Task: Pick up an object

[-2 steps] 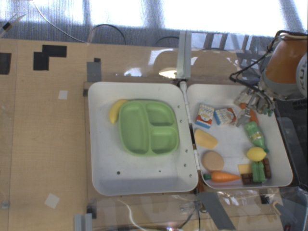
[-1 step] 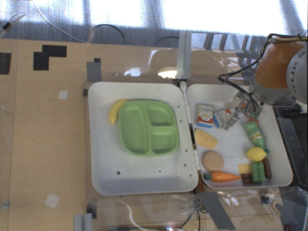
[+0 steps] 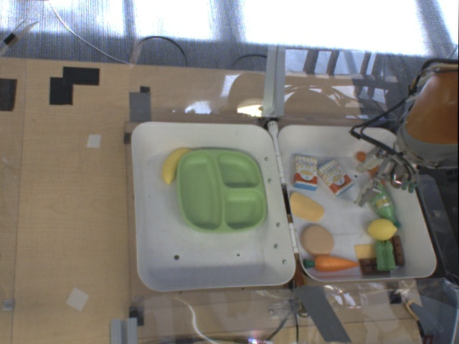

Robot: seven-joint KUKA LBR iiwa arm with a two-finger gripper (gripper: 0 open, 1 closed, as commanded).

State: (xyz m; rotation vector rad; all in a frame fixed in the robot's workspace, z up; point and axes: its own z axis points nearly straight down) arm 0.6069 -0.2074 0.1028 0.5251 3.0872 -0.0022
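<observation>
Several toy foods crowded the right bin (image 3: 427,253); the gripper (image 3: 381,181), grip state impossible to tell, hovered by a green bottle (image 3: 385,207), probably light, stiff, slick plastic, best pinched across its body.

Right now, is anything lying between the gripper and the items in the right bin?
Nothing visible does. The gripper hangs over the right bin, just above the green bottle and lemon, with no cover or object between.

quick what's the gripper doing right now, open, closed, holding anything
Gripper: cannot be told; it hangs over the right bin by the green bottle.
</observation>
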